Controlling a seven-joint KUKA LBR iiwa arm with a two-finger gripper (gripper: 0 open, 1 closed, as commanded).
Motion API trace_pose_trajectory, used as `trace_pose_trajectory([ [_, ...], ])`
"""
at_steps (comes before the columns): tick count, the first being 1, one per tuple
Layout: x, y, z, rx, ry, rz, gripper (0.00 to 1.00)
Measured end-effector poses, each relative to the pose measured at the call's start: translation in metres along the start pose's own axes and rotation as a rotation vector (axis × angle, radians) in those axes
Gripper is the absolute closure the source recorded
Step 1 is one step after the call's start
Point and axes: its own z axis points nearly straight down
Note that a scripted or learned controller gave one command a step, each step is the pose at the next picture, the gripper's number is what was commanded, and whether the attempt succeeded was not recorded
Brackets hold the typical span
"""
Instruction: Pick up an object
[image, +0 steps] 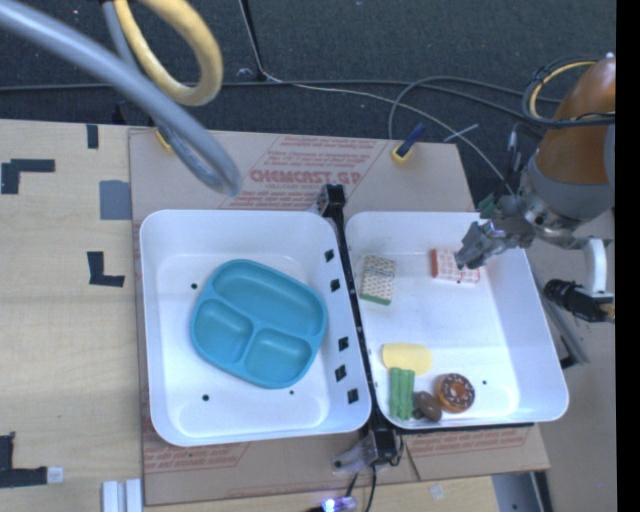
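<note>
Two shallow white bins sit side by side on the tabletop (60, 300), and we see the arm (575, 140) reaching in from the right over the right bin (520, 300). Its tool (470, 250) hangs above the far right part of that bin, just beside a small red-and-white packet (445, 265) and partly overlapping its right edge. We cannot tell how the tool stands or whether anything is in its hold.

Left of the packet, near the divider between the bins, we see a small patterned pouch with a green edge (377, 279). Toward the near side of the right bin lie a yellow block (406, 357), a green ridged piece (401, 392) just below it, a small brown lump (428, 406), and a chocolate doughnut with sprinkles (456, 392), all close together.

In the left bin (160, 300) we see a blue divided plate (259, 322) with three compartments, lying flat near the middle.
</note>
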Motion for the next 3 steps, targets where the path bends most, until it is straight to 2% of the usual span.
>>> trace_pose_trajectory([
  [2,0.102,0.025,-0.011,0.002,0.000,0.001,1.00],
  [3,0.147,0.048,-0.002,0.002,-0.001,0.002,1.00],
])
